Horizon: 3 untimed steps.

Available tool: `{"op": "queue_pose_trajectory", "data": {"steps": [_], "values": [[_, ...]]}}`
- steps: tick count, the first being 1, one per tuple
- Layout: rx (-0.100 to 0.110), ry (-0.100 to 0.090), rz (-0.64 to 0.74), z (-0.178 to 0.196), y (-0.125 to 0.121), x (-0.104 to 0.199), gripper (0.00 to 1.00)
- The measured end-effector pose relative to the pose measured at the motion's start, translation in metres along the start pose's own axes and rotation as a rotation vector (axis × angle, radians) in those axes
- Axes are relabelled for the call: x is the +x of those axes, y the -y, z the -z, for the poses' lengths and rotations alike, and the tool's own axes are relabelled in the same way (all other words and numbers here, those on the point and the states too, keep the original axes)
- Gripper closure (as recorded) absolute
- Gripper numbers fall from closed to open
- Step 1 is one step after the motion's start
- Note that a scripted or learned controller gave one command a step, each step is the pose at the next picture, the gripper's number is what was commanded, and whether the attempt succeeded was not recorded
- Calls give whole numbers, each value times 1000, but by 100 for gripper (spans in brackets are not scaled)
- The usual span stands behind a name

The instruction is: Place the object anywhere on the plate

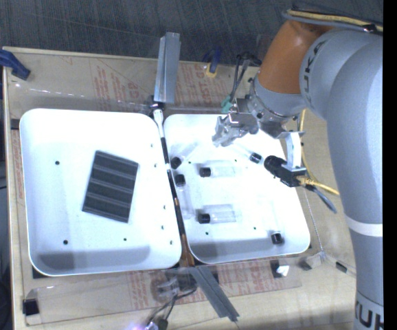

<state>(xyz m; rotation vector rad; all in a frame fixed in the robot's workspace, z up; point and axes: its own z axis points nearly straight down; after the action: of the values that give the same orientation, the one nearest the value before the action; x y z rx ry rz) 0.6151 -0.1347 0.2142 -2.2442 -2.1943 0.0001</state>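
Observation:
The plate (pixel 110 185) is a dark ribbed rectangle lying tilted in the left bin (pixel 47 136). In the right bin (pixel 288 218) lie two clear tube-like objects with black caps, one (pixel 216 170) near the middle and one (pixel 217 216) nearer the front. My gripper (pixel 224 135) hangs over the back of the right bin, just behind the middle tube and well to the right of the plate. Nothing visible is attached to the gripper.
Small black pieces are scattered in the right bin: two (pixel 176 161) (pixel 180 179) by the divider, one (pixel 255 158) near the gripper, one (pixel 276 237) at the front right. A black connector with cable (pixel 284 170) hangs at the bin's right side. A metal bar (pixel 165 67) stands behind the bins.

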Motion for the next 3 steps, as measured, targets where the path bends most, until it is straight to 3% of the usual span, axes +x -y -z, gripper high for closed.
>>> {"op": "queue_pose_trajectory", "data": {"steps": [1, 2, 3], "values": [[-1, 3, 228, -23, -33, 72, 100], [2, 2, 297, -18, 50, 119, 100], [3, 2, 364, -24, 104, 170, 100]]}}
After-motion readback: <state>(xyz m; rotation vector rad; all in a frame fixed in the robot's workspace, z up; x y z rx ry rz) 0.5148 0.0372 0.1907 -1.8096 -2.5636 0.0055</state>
